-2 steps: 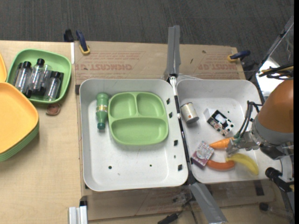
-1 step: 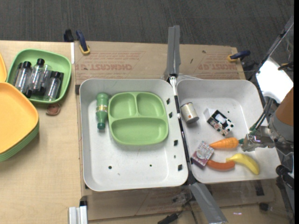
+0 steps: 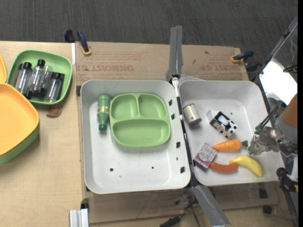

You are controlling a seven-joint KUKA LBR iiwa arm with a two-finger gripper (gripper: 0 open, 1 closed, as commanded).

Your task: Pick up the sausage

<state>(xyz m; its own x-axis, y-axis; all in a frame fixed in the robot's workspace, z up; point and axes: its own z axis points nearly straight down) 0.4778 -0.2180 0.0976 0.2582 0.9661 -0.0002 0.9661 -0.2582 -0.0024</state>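
Observation:
The sausage (image 3: 222, 167) is a red-orange link lying flat near the front of the right bin (image 3: 236, 90). It sits between a purple packet (image 3: 205, 155) on its left and a yellow banana (image 3: 248, 164) on its right. An orange carrot (image 3: 229, 145) lies just behind it. My gripper (image 3: 257, 146) hangs low at the bin's right side, right of the carrot's green tip and just above the banana. It is about a hand's width right of the sausage and has nothing visibly in it.
A silver can (image 3: 191, 114) and a black-and-white packet (image 3: 223, 123) lie further back in the right bin. The left bin (image 3: 132, 174) holds a green divided plate (image 3: 140, 118) and a green bottle (image 3: 103, 111). A tray of bottles (image 3: 40, 77) and stacked orange plates (image 3: 16, 122) sit at the far left.

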